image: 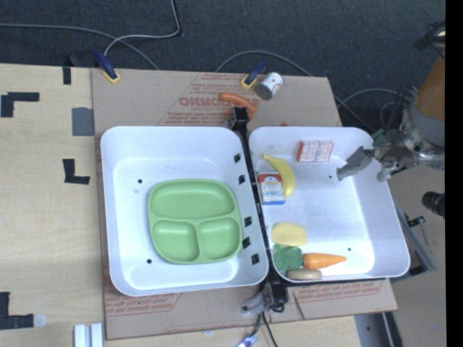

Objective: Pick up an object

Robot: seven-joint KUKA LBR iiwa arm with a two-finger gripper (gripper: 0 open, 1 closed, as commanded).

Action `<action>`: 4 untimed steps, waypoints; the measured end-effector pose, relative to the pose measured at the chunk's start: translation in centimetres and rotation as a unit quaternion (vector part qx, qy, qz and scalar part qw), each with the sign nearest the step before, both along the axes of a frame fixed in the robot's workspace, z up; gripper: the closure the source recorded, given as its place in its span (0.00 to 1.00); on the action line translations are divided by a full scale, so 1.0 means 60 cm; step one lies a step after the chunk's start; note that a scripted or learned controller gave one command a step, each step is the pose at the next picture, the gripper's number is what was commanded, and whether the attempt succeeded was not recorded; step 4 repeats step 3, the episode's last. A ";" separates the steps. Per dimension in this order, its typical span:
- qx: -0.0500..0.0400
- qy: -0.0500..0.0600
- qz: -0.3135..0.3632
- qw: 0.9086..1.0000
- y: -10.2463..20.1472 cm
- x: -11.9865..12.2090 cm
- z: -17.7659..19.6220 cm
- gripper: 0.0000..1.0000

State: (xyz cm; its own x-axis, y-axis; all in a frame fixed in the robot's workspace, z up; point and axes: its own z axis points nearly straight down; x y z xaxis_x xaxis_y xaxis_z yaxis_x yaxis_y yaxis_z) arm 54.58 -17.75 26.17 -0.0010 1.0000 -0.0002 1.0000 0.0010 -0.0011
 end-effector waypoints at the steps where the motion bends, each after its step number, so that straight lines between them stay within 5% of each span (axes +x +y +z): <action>1: 0.001 0.002 0.001 1.000 0.104 0.037 -0.199 0.00; 2: 0.000 -0.003 0.000 1.000 0.120 0.156 -0.276 0.00; 3: 0.000 -0.002 0.001 1.000 0.120 0.156 -0.258 1.00; 4: 0.000 -0.002 0.001 1.000 0.120 0.156 -0.258 1.00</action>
